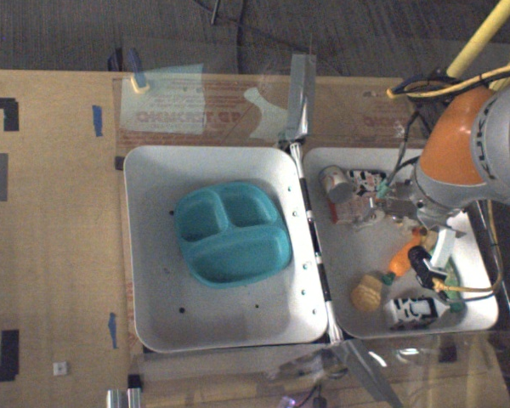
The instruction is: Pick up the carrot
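Observation:
The carrot [399, 262] is a small orange piece in the right bin [484, 317], near its middle, partly covered by the arm's hardware. My gripper [354, 210] is low in the upper left part of that bin, up and to the left of the carrot and apart from it. It points left, towards a grey-brown can [333, 180] that lies just above it.
A yellow corn-like piece [367, 291] and a black-and-white patterned item [410, 310] lie at the bin's front. Another black-and-white item [366, 178] sits by the can, and something green [455, 275] at the right. A teal divided plate [230, 232] rests in the left bin [149, 313].

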Robot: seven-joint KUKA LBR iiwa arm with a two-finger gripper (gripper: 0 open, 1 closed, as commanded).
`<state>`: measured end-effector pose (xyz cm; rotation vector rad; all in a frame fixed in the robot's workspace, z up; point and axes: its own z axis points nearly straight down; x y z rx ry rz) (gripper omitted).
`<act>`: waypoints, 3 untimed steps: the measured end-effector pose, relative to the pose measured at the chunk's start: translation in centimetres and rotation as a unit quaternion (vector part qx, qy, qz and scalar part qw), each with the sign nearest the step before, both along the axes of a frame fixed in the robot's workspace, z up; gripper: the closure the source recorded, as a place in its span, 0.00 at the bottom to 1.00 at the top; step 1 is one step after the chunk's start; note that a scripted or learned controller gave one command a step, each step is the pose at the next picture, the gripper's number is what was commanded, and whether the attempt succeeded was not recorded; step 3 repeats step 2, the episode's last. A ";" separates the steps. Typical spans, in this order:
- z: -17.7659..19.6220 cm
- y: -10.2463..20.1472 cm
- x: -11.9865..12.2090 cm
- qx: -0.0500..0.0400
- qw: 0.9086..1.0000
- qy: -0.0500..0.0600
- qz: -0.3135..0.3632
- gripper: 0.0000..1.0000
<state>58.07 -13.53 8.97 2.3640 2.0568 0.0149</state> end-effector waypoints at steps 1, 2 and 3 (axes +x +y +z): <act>0.0 -1.3 -6.7 -0.003 0.993 0.000 0.119 0.00; 1.1 -1.6 -6.6 -0.007 0.993 -0.004 0.117 1.00; 1.1 -1.6 -6.6 -0.007 0.993 -0.004 0.117 1.00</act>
